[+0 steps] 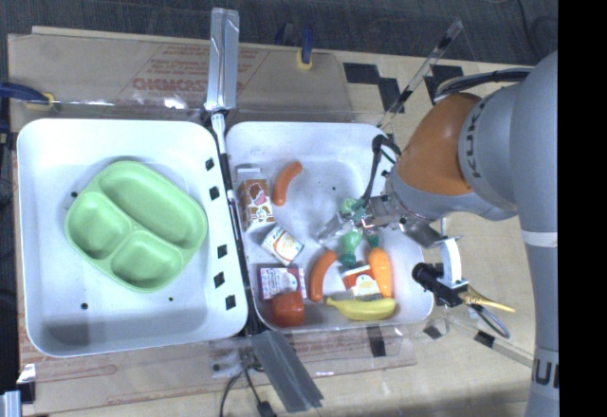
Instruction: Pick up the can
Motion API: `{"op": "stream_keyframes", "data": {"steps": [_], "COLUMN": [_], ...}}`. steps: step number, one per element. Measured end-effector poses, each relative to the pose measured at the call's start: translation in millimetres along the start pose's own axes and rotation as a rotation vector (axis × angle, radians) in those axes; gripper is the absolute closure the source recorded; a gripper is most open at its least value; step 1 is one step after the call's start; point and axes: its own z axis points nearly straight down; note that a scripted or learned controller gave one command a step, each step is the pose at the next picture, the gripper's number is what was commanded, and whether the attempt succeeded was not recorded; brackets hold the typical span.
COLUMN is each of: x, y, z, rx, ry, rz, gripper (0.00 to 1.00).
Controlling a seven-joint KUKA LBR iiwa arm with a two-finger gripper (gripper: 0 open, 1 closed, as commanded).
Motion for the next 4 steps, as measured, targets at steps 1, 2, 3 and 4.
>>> {"op": "stream_keyframes", "data": {"steps": [1, 2, 3, 4], "x": [-4.2, -4.9, 5.8, 32.3], "y": [-31.4, -31.1, -4.3, 28.8], "z": [0.0, -8.7, -96.1, -9.2], "rx": [-0.002, 0.000, 0.000, 0.003], "ry": [0.000, -0.001, 0.000, 0.001], "rz": [0.041, 0.037, 0.452, 0.418], "gripper": [0.00, 1.00, 1.00, 1.00]}}
